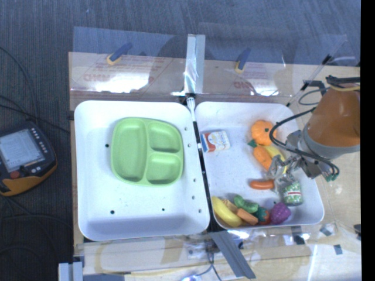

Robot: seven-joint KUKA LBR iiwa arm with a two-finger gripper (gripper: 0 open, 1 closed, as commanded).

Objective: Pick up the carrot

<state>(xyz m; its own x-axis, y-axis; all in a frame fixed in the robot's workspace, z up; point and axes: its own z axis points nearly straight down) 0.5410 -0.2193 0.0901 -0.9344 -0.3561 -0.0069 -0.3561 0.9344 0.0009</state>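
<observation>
While the gripper [284, 168] hangs low in the right bin [234, 113], the carrot [261, 156] lies just off its ten o'clock, not lifted.

Carrot taken to be the tapered orange piece, touching a yellow piece [273, 153] at its three o'clock and lying just under the round orange fruit [262, 132] at its twelve. Grip state: cannot tell, tip too cluttered to read. Hazards: a small red-orange piece [262, 184] at the gripper's eight o'clock looks much alike, and another orange piece [247, 217] lies by the banana [225, 212], so a wrong pick is likely. A green-labelled can [291, 193] at six o'clock sits close; a descent here could knock it. Closing on the carrot may pinch the yellow piece too, or push the carrot away across the bin floor.
</observation>
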